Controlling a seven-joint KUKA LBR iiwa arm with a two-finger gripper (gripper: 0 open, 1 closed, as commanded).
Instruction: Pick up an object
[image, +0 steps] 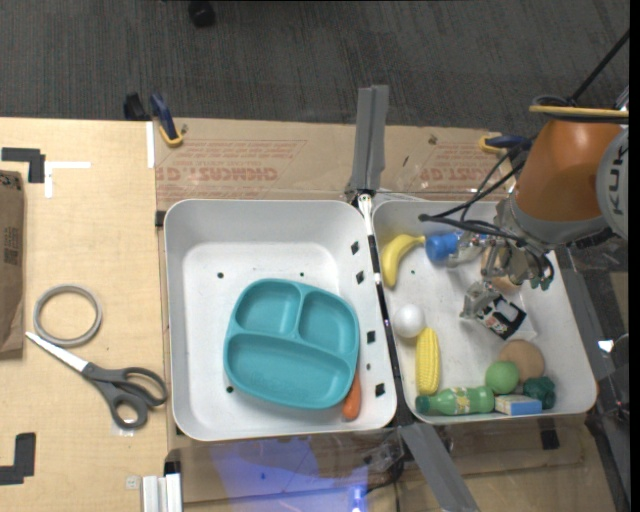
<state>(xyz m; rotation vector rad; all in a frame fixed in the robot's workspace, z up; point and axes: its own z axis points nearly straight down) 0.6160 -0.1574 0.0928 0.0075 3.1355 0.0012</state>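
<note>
The two-finger gripper is being held low in the right white bin, near its back edge; whether it is spread or closed cannot be told. Below it, a small white plastic egg and a yellow plastic corn cob are lying toward the bin's left wall. Both are judged light, stiff and slippery, and the cob is best being taken across its narrow middle.

The surface is pale wood at the left of the frame, with brown printed cardboard laid across its upper middle. Two white bins sit side by side on it: the left bin at centre, the right bin at right. On the bare wood at left lie a tape roll, grey-handled scissors just below it, and a brown bag at the frame's left edge.
</note>
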